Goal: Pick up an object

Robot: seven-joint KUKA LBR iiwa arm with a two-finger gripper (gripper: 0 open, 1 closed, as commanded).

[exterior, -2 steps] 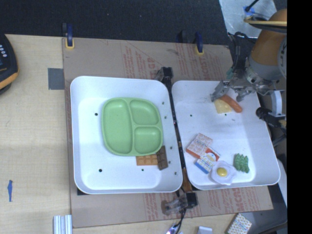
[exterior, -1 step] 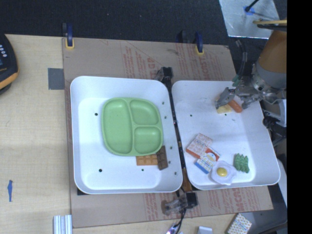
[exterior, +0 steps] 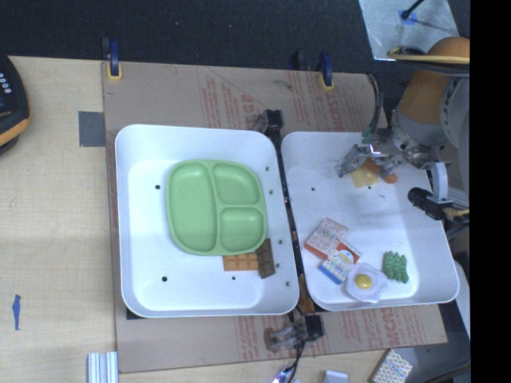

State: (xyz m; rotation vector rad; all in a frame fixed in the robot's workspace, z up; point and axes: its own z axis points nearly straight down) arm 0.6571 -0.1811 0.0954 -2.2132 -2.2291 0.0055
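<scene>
Objects for picking are lying in two shallow white bins on the desk, listed left to right.

Left bin point(exterior: 136, 214), smooth moulded plastic with rounded corners: a pale green divided plate point(exterior: 215, 206), three compartments, is sitting at its centre. A flat orange-brown block point(exterior: 240, 262) and a darker brown piece point(exterior: 266, 258) are lying just beside the plate's near edge, the dark one partly overlapping the orange one; their exact nature is hard to make out.

Right bin point(exterior: 423, 238), same material: a red-and-white printed packet point(exterior: 326, 237) is lying near the middle, a blue-and-white packet point(exterior: 338, 266) touching it, its print too small to read. A round white item with a yellow centre point(exterior: 365, 282), resembling a toy fried egg, is resting at the near edge. A knobbly green piece point(exterior: 395, 266) is lying just beside it.

Pincer point(exterior: 369, 159), grey metal, is hanging low over the bin's far part, above a small yellow object point(exterior: 366, 179) with an orange-red bit point(exterior: 389, 178) alongside. Both are partly hidden. Whether the pincer is spread or closed cannot be told. The arm is running off the right side of the view.
</scene>
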